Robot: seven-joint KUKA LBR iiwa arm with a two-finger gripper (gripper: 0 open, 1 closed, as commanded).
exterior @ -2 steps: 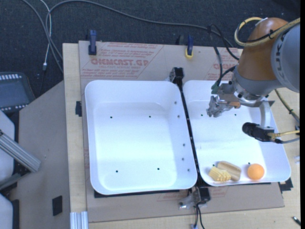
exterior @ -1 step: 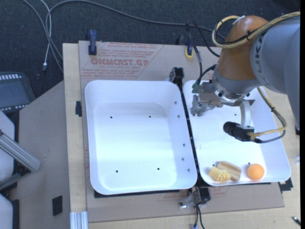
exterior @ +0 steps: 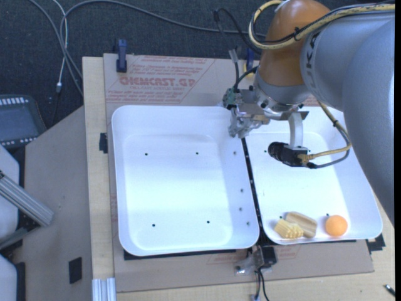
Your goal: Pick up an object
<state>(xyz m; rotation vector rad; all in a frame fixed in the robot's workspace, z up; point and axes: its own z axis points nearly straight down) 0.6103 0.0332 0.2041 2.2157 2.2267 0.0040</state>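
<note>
Jaw state: cannot tell. Gripper (exterior: 243,123) sits over the far end of the seam between left bin (exterior: 125,168) and right bin (exterior: 351,187). Near edge of right bin: corn (exterior: 289,229) touching roll (exterior: 302,221); orange ball (exterior: 336,225) just beside.

A robotics lab is indicated. Two white bins (exterior: 182,187) are set on a cardboard-covered bench (exterior: 163,80), clamped at 11 o'clock, with loose cables (exterior: 37,5) strewn at 10 o'clock.
</note>
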